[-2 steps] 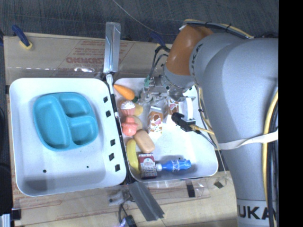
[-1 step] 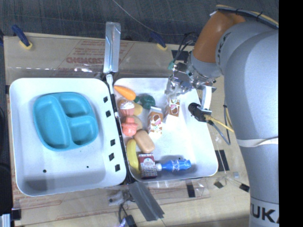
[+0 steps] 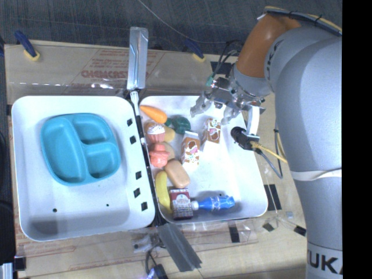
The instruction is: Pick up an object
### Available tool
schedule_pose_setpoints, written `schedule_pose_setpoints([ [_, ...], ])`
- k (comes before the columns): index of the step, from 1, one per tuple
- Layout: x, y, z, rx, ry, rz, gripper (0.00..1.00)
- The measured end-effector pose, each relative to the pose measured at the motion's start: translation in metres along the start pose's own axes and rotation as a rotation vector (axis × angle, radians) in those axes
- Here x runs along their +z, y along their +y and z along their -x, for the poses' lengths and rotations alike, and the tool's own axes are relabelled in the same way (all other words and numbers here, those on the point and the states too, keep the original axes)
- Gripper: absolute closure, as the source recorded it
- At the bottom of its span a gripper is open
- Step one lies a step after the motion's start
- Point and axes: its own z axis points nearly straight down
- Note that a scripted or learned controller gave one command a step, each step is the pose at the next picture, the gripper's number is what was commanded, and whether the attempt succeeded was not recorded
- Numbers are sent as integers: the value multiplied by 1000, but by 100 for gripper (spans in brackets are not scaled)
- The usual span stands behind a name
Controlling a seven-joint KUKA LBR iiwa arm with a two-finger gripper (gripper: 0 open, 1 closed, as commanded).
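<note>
1. Over the far end of the right bin [image 3: 256,205] hangs the hand [image 3: 218,106], its fingers [image 3: 201,106] spread wide with nothing between them.
2. Just below the hand lie two small printed cartons — one [image 3: 213,130] nearly under the fingertips, the other [image 3: 191,149] a little nearer the bin's middle. Either looks like the likeliest thing to pick, though I cannot tell which the hand is lined up on.
3. Along the bin's left wall the other things crowd together: an orange carrot [image 3: 153,113], a dark green piece [image 3: 178,124], a cupcake [image 3: 156,132], a pink item [image 3: 158,153], a tan bread roll [image 3: 176,172], a banana [image 3: 162,191] and a red box [image 3: 181,203]. A blue bottle [image 3: 214,203] lies along the near wall.
4. The left bin [image 3: 23,156] carries a blue divided tray [image 3: 81,146], well apart from the hand.
5. Risks, as I judge them: the cartons lie flat and slanted, so the fingers may close on a corner and flick one away — or straddle both and lift neither cleanly. A descent too near the far wall could strike the rim. Glossy sides may slip.
</note>
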Motion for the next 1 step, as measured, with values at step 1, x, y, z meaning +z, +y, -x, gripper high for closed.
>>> schedule_pose_setpoints([
  [1,82,-4,-55,-345,1,-4,0],
])
